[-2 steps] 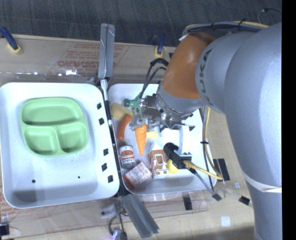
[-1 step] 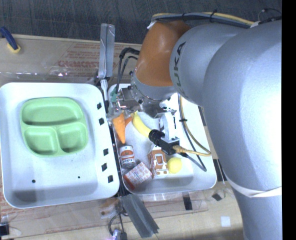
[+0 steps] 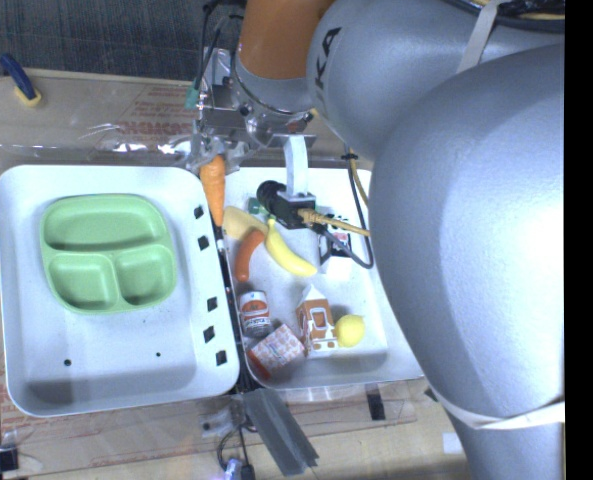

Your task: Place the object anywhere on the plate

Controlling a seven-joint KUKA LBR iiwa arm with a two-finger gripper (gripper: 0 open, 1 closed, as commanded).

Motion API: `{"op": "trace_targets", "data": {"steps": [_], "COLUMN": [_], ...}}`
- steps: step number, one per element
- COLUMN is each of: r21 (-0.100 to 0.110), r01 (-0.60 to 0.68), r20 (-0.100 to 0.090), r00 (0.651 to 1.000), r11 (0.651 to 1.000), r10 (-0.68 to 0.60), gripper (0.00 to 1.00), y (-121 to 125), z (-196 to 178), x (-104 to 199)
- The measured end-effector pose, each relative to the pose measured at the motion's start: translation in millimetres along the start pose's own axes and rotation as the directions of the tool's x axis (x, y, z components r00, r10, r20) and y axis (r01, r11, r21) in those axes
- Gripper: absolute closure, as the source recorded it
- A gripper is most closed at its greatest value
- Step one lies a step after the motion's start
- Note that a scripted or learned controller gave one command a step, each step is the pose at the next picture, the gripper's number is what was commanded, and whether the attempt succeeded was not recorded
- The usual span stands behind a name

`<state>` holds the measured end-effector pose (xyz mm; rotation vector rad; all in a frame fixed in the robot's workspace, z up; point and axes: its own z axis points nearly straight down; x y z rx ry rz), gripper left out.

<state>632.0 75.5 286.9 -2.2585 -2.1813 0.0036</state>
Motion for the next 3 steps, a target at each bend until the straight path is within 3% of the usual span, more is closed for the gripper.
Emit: {"op": "trace_targets", "data": {"steps": [1, 2, 3], "r21": [0.003, 0.005, 0.005], "r01": [0.022, 0.073, 0.074], "r20": [0.001, 0.0, 0.0], "r00": [1.0, 0.997, 0.997], "r11": [1.0, 0.997, 0.997], "r10": [-0.022, -0.073, -0.074], "gripper": [1.0, 1.0, 0.0], "y": [-34.4, -18.0, -18.1], "z": [58.3, 82.7, 82.7], "x": [38.2, -21.5, -21.3]}}
